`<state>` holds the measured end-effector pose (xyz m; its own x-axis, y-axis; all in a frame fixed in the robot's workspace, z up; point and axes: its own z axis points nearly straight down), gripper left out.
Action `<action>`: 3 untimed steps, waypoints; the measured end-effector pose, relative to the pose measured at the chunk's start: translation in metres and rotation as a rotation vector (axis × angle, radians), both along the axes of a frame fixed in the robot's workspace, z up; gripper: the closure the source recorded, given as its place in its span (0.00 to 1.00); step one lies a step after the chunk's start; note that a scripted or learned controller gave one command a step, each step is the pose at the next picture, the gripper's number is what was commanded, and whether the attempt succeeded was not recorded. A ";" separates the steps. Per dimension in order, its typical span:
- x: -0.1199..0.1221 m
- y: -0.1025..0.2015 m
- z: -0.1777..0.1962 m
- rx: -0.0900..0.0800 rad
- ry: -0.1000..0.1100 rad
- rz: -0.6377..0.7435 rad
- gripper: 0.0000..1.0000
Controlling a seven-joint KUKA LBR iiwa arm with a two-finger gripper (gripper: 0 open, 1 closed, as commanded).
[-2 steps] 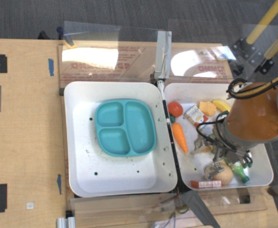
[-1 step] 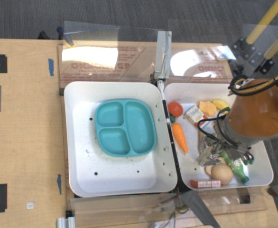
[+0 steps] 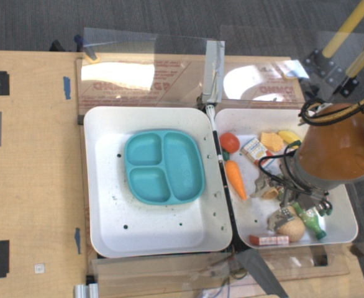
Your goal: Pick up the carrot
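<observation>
Carrot lies near right bin's left wall, fingers apart.

Carrot in right bin, hand near green bottle, teal tray left

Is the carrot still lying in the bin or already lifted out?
Lying in the bin. The carrot rests flat on the right bin floor near its left wall, apart from the gripper.
</observation>
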<state>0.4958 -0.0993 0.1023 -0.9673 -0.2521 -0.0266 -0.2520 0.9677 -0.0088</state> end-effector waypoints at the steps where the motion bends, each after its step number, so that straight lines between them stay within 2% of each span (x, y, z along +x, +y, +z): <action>1: 0.025 0.006 -0.012 -0.002 0.017 0.055 0.00; 2: 0.037 0.007 -0.012 -0.012 0.006 0.544 0.00; 3: 0.006 0.004 -0.012 -0.018 0.009 0.872 0.00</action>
